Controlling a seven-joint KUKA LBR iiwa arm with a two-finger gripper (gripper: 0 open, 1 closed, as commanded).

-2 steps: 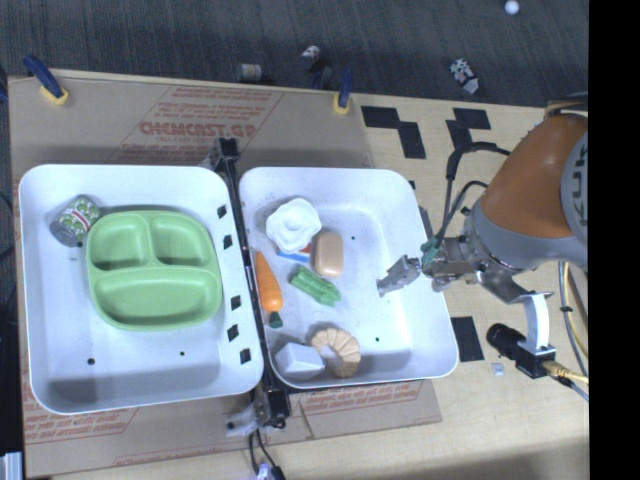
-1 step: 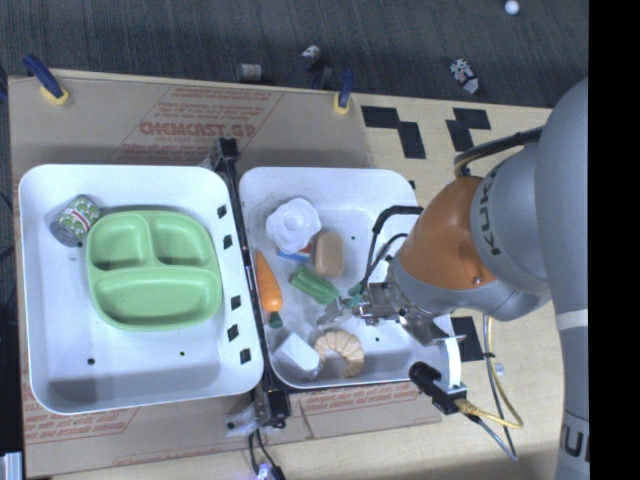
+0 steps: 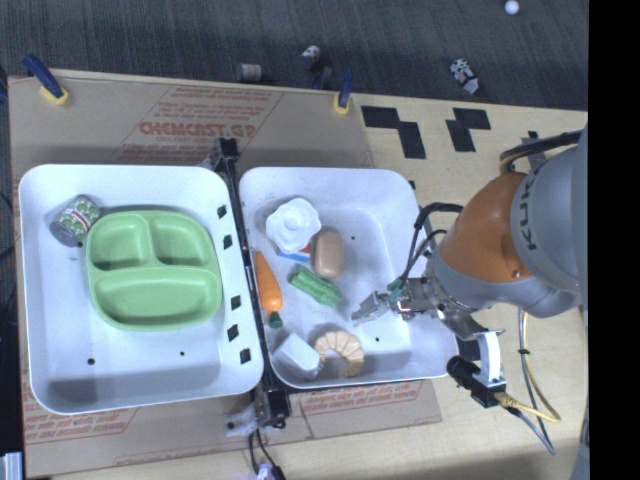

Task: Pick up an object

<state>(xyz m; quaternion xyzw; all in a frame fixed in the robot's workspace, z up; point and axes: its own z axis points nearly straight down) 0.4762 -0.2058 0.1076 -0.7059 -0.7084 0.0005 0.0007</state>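
My gripper hangs over the right part of the right bin, open with nothing between its fingers. It points left toward a green vegetable-like piece, a short gap away. Further left, an orange carrot lies along the bin's left wall. A white bottle-like object and a brown roll sit toward the back. A croissant and a small white block rest near the front wall.
The left bin holds a green divided plate and a small can at its back left corner. The arm's orange band and cables overhang the right bin's right rim. Cardboard lies under both bins.
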